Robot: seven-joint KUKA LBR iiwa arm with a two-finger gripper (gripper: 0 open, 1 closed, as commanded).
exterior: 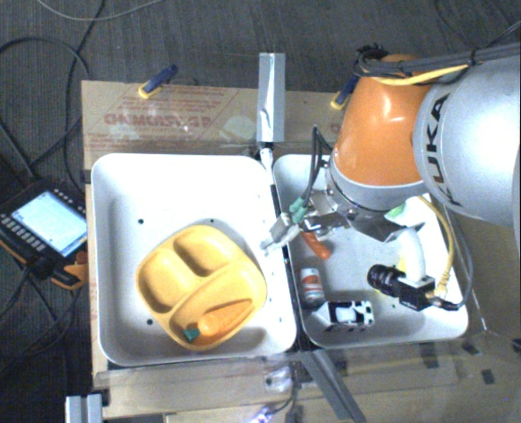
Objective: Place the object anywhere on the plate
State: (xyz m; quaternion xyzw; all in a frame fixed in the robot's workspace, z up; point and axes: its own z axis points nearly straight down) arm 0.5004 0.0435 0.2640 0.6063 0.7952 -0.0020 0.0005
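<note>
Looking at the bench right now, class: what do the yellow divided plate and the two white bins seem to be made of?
Yellow divided plate: likely moulded plastic, smooth with a soft sheen; rounded rims and pressed compartments suggest it.

Left white bin and right white bin: probably thin formed plastic, semi-gloss; rounded corners and even white walls point that way, though painted metal cannot be excluded.

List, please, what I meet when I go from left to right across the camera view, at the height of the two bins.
Handheld controller → left bin → yellow plate → claw → small bottle → black-and-white toy → right bin.
</note>
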